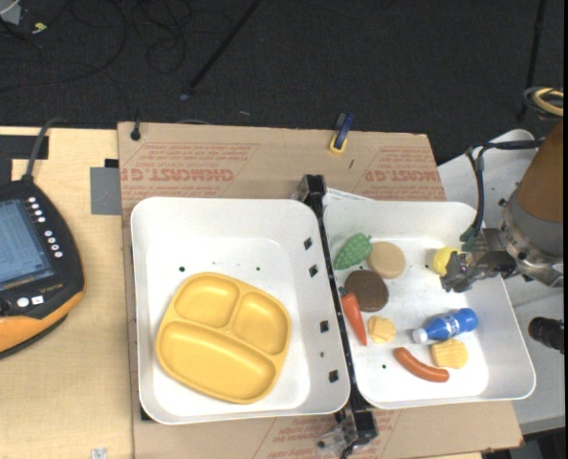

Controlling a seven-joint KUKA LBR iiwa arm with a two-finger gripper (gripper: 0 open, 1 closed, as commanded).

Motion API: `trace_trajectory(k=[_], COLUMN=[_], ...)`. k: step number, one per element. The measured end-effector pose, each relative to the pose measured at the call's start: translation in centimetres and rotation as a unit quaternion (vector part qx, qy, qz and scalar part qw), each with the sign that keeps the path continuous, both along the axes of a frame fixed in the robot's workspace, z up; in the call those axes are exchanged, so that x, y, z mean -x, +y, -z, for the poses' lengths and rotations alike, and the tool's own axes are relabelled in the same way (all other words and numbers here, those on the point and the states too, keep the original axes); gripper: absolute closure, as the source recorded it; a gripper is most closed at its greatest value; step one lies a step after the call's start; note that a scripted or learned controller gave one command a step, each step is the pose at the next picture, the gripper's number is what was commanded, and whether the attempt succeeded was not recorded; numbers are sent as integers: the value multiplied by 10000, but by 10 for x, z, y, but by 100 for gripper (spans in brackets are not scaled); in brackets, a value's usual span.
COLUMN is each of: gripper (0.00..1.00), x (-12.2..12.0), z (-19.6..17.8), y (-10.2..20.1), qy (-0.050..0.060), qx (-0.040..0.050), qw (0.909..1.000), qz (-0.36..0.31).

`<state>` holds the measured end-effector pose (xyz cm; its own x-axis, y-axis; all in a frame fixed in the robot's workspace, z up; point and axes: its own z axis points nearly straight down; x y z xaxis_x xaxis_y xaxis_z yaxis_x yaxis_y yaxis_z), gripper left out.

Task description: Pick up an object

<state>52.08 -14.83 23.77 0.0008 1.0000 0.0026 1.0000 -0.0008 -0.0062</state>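
Observation:
The right white bin holds several toy foods: a green piece, a tan round, a brown round, a red-orange carrot, a small yellow bit, a blue bottle, a yellow block and a red sausage. A small yellow object lies near the bin's right wall. My gripper hangs low just right of that yellow object, close to it or touching it. The arm's wrist reaches in from the right.
The left white bin bears a yellow divided plate. Both bins rest on cardboard with a blue-and-yellow clamp at its back edge. A teach pendant lies at far left on the bench.

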Motion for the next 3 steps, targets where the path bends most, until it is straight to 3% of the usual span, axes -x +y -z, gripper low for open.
trace_trajectory(k=[1,2,3], gripper=[100,100,100], x=[-18,48,44], z=[-43,-45,-120], y=[56,74,128], qy=[-41,7,-53], qx=[5,-2,4], qw=[10000,10000,10000], qz=[-33,8,-38])
